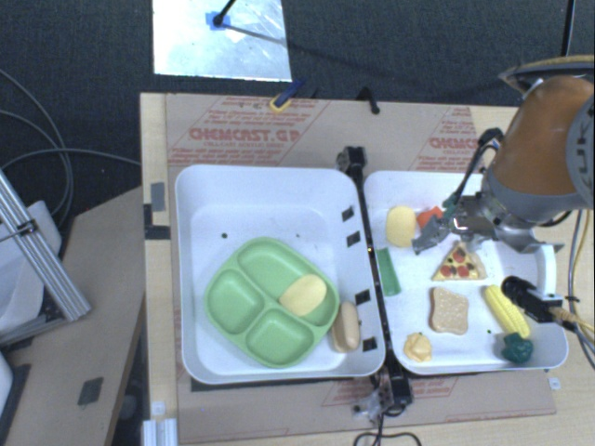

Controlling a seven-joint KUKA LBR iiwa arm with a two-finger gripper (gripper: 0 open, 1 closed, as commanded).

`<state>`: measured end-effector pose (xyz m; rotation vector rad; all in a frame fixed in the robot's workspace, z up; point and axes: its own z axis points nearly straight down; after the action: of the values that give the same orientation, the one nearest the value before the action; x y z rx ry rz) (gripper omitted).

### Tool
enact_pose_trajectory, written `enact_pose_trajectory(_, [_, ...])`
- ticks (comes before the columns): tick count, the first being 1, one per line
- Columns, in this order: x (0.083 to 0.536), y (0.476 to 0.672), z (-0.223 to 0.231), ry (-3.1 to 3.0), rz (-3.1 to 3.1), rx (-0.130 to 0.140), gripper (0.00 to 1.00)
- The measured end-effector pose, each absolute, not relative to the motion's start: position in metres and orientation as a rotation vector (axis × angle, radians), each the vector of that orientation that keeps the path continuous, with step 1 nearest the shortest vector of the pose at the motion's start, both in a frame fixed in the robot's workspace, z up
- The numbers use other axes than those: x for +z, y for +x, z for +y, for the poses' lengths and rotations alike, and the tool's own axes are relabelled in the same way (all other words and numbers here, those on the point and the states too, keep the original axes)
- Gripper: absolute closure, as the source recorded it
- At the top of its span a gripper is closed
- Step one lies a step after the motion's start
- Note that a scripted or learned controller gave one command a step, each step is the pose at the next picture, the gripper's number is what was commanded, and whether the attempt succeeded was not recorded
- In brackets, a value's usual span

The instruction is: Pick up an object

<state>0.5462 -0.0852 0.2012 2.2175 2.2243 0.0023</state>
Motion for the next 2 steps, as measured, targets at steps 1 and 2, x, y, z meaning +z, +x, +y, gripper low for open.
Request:
enact_pose_trajectory(1, [0.221,0.595,-0.112,2.212,2.22,0.006,0.0])
enact_pose_trajectory(2, [0.099,0.55,-0.132,2.231,2.226,-0.012,0.0])
